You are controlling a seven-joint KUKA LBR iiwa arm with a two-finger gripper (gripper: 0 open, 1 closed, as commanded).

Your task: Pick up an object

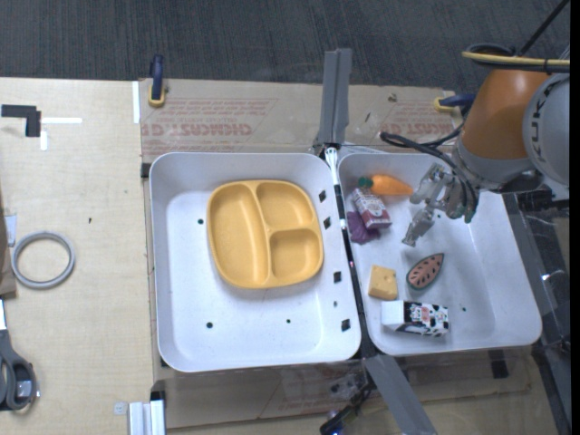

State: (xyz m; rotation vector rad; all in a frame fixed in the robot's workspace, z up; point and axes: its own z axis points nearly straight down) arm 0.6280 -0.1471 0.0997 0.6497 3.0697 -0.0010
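Note:
The right bin (pixel 494 279) holds several small objects. An orange carrot (pixel 390 185) lies at its back left. A purple packet (pixel 368 216) sits just in front of it. Nearer the front lie a yellow block (pixel 383 283), a brown oval piece (pixel 424 271) and a cow-patterned carton (pixel 419 317). My gripper (pixel 420 214) hangs over the middle of this bin, right of the purple packet and above the brown oval piece. It is open, with nothing between its fingers.
The left bin (pixel 181 270) holds a yellow divided plate (pixel 265 233). A grey divider (pixel 336 98) rises between the bins at the back. On the bench to the left lie a grey ring (pixel 41 259) and scissors (pixel 14 379).

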